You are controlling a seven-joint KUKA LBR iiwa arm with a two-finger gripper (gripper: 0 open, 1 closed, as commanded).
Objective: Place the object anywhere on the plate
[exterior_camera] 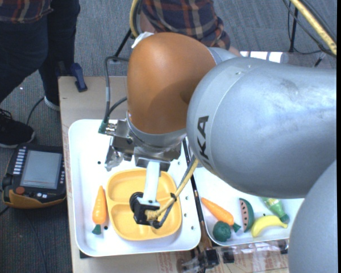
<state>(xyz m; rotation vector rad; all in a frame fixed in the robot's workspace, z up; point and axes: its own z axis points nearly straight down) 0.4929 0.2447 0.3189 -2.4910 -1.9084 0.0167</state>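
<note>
- The grey KUKA arm (pixel 261 118), with its broad orange band, reached in from the right and hung over the left bin, hiding much of the bench
- The left bin (pixel 79 147), white and shallow, held a plate and one toy
- The right bin (pixel 207 186), partly hidden under the arm, held a second carrot (pixel 217 210), a watermelon slice (pixel 246 214), a banana (pixel 267 224) and a round dark green piece (pixel 221 231)
- The yellow plate (pixel 122 186), split into compartments, lay toward the near end of the left bin
- A teach pendant (pixel 37 175) lay on the floor to the left of the bench
- The gripper (pixel 116 152) hung above the plate's far left corner; whether it was released or clenched could not be told
- The toy carrot (pixel 100 208) lay in the left bin just beside the plate's left edge, green top toward the camera, not on the plate
</note>
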